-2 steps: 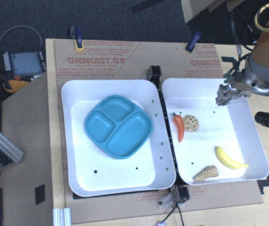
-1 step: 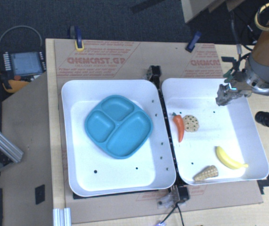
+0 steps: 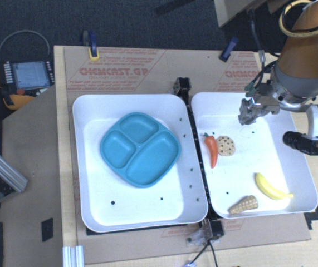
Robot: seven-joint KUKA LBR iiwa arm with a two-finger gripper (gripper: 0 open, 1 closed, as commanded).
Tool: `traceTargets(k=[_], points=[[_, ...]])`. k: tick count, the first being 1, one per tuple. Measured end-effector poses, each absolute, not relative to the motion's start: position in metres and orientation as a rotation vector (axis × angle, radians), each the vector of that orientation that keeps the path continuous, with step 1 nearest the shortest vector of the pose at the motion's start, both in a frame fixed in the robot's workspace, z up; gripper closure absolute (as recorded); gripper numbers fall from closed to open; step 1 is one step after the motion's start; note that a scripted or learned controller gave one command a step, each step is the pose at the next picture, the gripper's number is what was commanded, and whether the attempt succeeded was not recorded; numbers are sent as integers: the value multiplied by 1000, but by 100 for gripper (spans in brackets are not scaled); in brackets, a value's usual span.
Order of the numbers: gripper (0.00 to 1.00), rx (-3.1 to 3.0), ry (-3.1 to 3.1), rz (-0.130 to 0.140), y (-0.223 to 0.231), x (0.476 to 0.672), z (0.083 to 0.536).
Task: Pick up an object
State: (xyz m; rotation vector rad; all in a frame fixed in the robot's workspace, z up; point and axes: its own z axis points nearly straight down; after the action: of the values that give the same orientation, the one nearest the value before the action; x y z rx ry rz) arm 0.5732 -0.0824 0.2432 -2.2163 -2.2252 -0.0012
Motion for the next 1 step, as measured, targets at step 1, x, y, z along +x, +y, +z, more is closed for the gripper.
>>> traceTargets(k=[1], points=[[100, -2213, -2227, -2, -33, 571, 250]])
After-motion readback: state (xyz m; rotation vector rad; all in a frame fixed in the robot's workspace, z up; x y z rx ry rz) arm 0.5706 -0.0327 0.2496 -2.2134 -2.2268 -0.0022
